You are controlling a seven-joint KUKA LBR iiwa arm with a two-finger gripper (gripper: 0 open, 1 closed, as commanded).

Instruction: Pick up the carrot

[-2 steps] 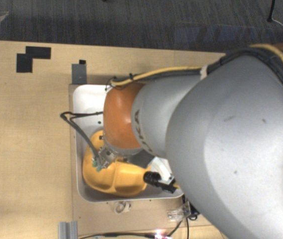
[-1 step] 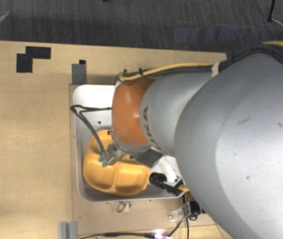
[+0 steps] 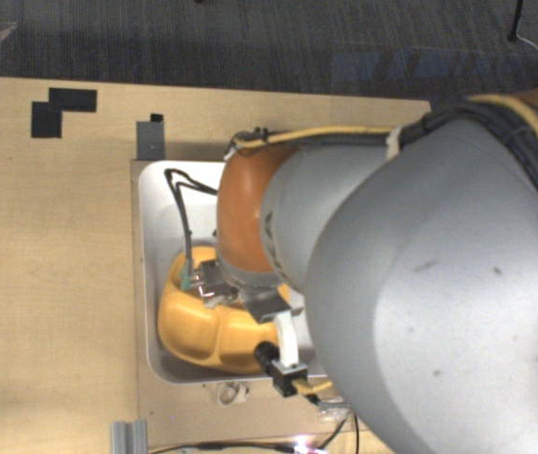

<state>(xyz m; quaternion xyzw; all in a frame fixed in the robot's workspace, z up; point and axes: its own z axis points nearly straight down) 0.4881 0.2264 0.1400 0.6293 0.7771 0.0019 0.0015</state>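
Observation:
My grey arm reaches in from the right and covers most of the bins. Its orange band hangs over the left bin. The gripper points down into this bin, low over a bulky yellow-orange rounded thing at the bin's near left corner. The wrist hides where gripper and object meet. I cannot tell whether this yellow-orange thing is the carrot. More of the same yellow shows just behind it, by the gripper's left side.
A black cable loops from the wrist across the far part of the left bin. The wooden bench lies open to the left, with black marks and a grey bracket at the back.

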